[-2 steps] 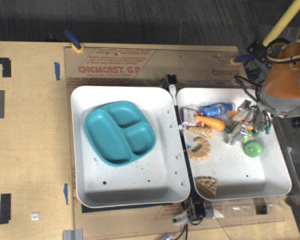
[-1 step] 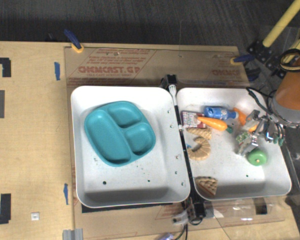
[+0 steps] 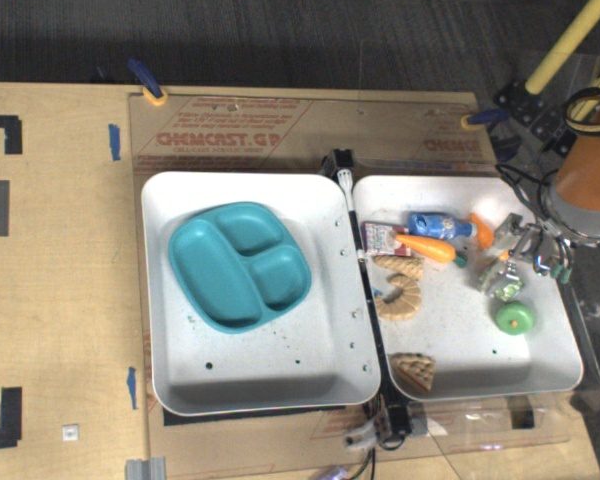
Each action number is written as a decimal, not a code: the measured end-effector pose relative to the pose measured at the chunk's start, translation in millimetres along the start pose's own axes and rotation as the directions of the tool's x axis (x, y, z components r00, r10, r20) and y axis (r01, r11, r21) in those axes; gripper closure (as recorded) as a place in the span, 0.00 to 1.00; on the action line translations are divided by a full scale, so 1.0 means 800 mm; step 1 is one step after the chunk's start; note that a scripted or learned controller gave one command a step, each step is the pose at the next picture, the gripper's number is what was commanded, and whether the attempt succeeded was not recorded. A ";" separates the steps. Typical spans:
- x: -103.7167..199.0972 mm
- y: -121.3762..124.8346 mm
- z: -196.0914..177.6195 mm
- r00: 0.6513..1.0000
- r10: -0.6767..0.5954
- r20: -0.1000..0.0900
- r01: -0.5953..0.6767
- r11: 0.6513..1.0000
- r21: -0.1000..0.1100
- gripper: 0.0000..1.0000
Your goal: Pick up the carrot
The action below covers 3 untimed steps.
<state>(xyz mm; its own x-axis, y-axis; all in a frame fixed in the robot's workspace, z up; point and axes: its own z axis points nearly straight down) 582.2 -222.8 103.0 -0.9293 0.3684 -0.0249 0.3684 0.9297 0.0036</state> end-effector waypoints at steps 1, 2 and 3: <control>0.002 0.001 0.002 1.000 -0.001 -0.006 0.001 1.000 -0.002 0.00; -0.056 0.027 0.021 0.983 0.183 -0.017 -0.183 0.983 0.001 0.00; -0.061 0.034 0.002 0.983 0.182 -0.006 -0.182 0.983 -0.012 1.00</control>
<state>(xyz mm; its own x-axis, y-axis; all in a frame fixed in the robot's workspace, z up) 637.5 -215.2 102.7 -0.8469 0.5315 -0.0174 0.5312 0.8470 0.0204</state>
